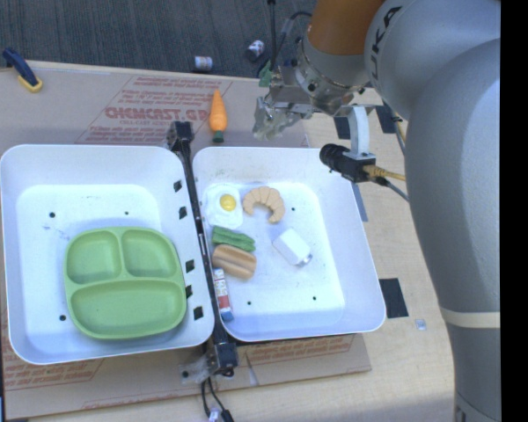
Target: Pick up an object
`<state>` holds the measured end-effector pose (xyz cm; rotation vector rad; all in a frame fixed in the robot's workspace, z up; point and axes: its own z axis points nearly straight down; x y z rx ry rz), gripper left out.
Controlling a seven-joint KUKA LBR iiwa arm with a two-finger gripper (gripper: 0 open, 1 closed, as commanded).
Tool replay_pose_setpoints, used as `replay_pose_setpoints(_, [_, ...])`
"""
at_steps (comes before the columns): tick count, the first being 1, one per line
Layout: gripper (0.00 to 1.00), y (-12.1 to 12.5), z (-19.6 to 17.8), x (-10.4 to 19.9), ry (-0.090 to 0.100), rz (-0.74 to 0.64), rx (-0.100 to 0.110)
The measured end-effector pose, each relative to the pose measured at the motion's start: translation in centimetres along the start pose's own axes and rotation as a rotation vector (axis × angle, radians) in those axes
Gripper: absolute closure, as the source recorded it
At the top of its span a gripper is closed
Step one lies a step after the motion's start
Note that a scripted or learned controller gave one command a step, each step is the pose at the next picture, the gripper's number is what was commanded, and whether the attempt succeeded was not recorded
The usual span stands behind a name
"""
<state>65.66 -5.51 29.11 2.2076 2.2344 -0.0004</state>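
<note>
Grey arm (440,148) looms closest, its claw (277,117) above the right bin's (356,262) far rim; grip state unclear.

Both bins (352,262) are white. The plate (123,281) is light green. The egg (223,204) is white with a yellow yolk, the croissant (264,202) golden brown, the beans (233,238) dark green, the hot dog (234,260) tan with a reddish sausage. The carrot (217,111) is orange. The tabletop (114,104) is brown cardboard with red print. The arm (440,104) is grey with an orange band.
</note>
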Motion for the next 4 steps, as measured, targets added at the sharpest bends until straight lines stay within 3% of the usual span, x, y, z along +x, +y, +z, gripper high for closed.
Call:
replay_pose_setpoints(1, [0.00,0.0,0.0,0.0,0.000,-0.001,0.001])
replay_pose_setpoints(2, [0.00,0.0,-6.4,-1.1,0.001,0.005,-0.002])
replay_pose_setpoints(3, [0.00,0.0,-6.3,-2.8,0.000,0.008,-0.002])
replay_pose_setpoints(4, [0.00,-5.4,16.1,-6.2,0.001,0.007,0.007])
